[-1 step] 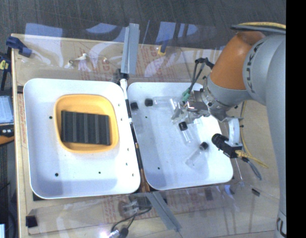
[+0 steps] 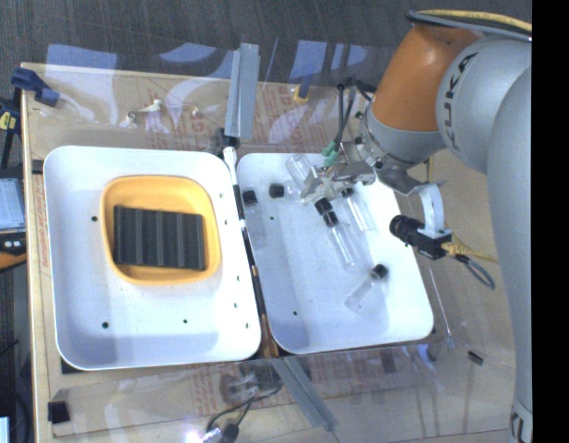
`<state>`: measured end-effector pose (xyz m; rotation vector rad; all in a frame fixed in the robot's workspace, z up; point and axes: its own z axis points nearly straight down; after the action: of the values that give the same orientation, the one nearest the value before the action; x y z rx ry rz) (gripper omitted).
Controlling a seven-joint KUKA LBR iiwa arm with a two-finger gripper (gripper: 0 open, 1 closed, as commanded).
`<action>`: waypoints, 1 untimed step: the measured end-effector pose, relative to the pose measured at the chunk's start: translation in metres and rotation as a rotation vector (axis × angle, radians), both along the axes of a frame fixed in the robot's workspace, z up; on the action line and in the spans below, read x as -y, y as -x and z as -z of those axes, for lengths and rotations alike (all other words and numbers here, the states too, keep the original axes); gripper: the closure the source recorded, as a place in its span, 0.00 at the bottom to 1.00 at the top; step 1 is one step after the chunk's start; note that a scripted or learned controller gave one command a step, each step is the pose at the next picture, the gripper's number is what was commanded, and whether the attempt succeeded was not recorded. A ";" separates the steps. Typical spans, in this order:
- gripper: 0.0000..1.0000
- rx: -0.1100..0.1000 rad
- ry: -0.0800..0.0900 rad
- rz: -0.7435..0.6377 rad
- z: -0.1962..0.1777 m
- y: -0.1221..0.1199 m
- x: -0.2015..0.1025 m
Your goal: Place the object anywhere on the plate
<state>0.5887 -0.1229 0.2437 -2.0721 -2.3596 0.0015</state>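
Observation:
A yellow plate (image 2: pixel 160 195) with a dark ribbed centre lies in the left bin (image 2: pixel 72 321). Several clear tubes with black caps lie scattered in the right bin (image 2: pixel 302 321): one long tube (image 2: pixel 343 244) in the middle, a short vial (image 2: pixel 364 292) lower right, another clear tube (image 2: pixel 298 166) near the far wall. My gripper (image 2: pixel 328 183) hangs low over the far part of the right bin, right above a black-capped tube (image 2: pixel 326 212). The wrist hides what is directly under it.
Two loose black caps (image 2: pixel 250 196) (image 2: pixel 277 190) rest near the right bin's left wall. A metal rail (image 2: pixel 240 90) stands behind the gap between the bins. The arm's grey and orange body (image 2: pixel 432 72) covers the back right corner. Cables trail at the right.

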 end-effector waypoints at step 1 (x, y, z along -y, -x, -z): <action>1.00 -0.004 -0.001 -0.156 0.047 -0.004 -0.047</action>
<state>0.5931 -0.0760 0.1968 -1.8792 -2.5116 0.0045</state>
